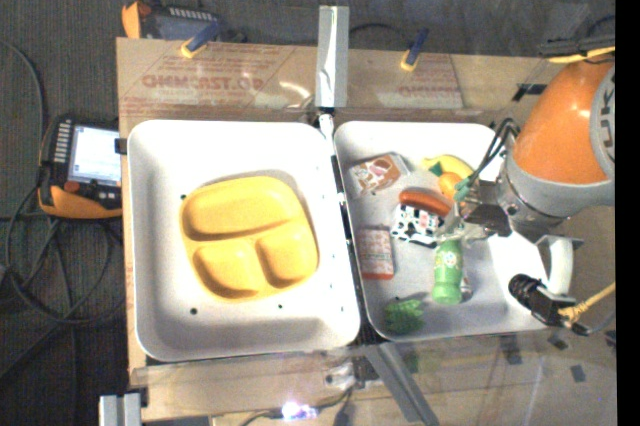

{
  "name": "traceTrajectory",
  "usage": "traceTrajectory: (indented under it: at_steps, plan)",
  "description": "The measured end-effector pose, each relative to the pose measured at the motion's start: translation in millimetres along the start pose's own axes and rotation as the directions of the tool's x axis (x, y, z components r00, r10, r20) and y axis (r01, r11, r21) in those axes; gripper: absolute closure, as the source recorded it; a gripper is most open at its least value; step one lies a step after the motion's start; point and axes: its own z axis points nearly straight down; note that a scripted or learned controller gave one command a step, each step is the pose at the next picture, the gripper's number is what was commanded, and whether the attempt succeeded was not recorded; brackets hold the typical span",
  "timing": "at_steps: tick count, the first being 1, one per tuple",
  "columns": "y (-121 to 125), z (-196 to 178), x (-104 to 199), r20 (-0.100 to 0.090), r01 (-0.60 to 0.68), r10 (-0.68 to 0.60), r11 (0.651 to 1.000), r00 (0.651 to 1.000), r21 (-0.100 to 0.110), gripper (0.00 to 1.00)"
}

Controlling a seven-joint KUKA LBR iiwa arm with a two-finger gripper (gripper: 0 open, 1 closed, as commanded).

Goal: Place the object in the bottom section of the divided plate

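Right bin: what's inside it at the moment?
The right bin holds a green bottle, broccoli, a hot dog, a banana and small packets. The arm covers its right side, hiding whatever lies beneath.

the grey arm (560, 154) reaches in from the right, its orange band bulking large at the view's right side. the wrist slants down and leftward over the right half of the bench, ending in the gripper (470, 214), fingers not discernible.
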Motion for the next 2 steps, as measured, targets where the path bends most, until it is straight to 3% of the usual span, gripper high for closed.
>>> traceTrajectory:
  at_steps: [1, 2]
  plan:
    - [34.2, 37.8, 80.0, -0.004, 0.082, -0.082, 0.997, 0.997, 0.003, 1.00]
    - [44.1, 37.4, 170.7, -0.003, -0.006, 0.006, 1.000, 1.000, 0.003, 1.00]
